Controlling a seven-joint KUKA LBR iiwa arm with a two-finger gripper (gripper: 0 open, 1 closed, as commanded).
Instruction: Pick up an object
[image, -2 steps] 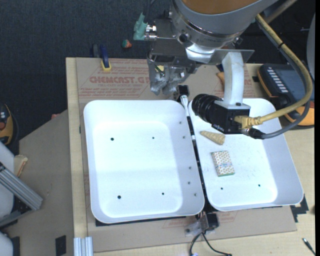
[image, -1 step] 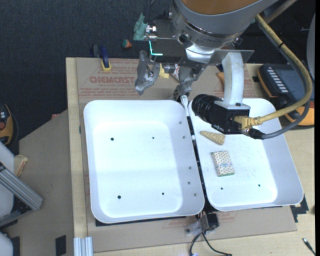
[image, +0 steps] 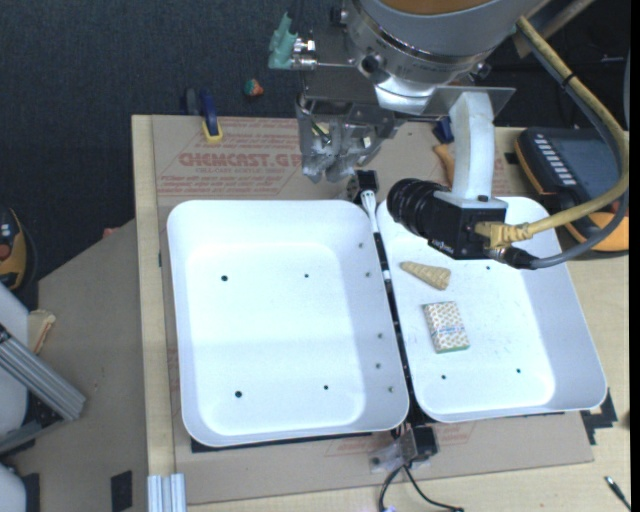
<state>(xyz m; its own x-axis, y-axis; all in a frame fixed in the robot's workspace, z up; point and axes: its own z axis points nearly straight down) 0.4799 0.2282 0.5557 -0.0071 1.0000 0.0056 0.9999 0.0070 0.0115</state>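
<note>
Two items visible; claw (image: 335, 150) indistinct.

The arm (image: 430, 30) is cut off by the top edge of the picture, so just its lowest part shows. The jaws (image: 335, 150) hang over the worktop's (image: 250, 160) far edge as a grey blur, too indistinct to tell how they stand or whether anything sits between them. A black camera unit (image: 440, 215) covers the far left corner of the right bin (image: 560, 330). The print on the small packet (image: 446, 327) is too fine to read.
</note>
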